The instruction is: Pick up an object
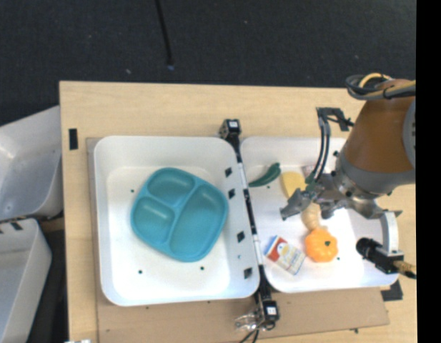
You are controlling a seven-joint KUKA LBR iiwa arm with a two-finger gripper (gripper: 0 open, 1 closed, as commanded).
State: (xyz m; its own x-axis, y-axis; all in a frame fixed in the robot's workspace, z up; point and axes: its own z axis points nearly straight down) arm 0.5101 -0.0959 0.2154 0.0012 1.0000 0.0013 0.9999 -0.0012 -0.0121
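Bins sit side by side on the bench (pixel 77 113), and the divider (pixel 243 202) between them serves as the landmark here. Left of the divider, the left bin (pixel 109 263) holds a teal plate (pixel 179 214) with three compartments, lying flat near the bin's middle. Right of the divider, the right bin (pixel 327 281) holds the small things. Just beside the divider, toward the near edge, lies a carton (pixel 284 254), white with red. Right of it, touching or nearly so, sits an orange (pixel 321 246), pumpkin-like. Farther from the divider's near end, a green piece (pixel 266 176) lies slanted, close to the divider, with a yellow piece (pixel 292 184) just right of it. The arm (pixel 381 138) hangs over the right bin, and the gripper (pixel 309 207) is low among these things, above the orange and beside the yellow piece. A pale thing (pixel 310 219) shows at its tips; I cannot tell whether it is gripped, nor how the gripper is set.
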